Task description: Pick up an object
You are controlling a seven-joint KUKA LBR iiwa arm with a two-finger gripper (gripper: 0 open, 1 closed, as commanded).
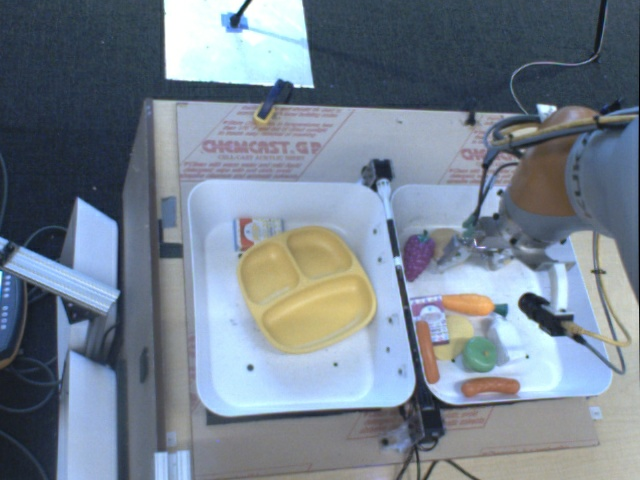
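Note:
The right bin (575, 368) holds several toy foods. A purple fruit with a green top (418, 255) lies near its left wall. In front of it lie an orange carrot (467, 305), a yellow piece (458, 330), a green round piece (480, 353), a small red and white carton (431, 315) and two orange-red sausages (490, 387) (427, 352). My gripper (457, 251) is low in the right bin's back half, just right of the purple fruit. No object shows in its grasp.
The left bin (220, 368) holds a yellow divided plate (305, 288) and a small red and white box (258, 231) behind it. The arm (550, 183) and its cables cover the right bin's back right corner. A black divider clip (379, 173) sits between the bins.

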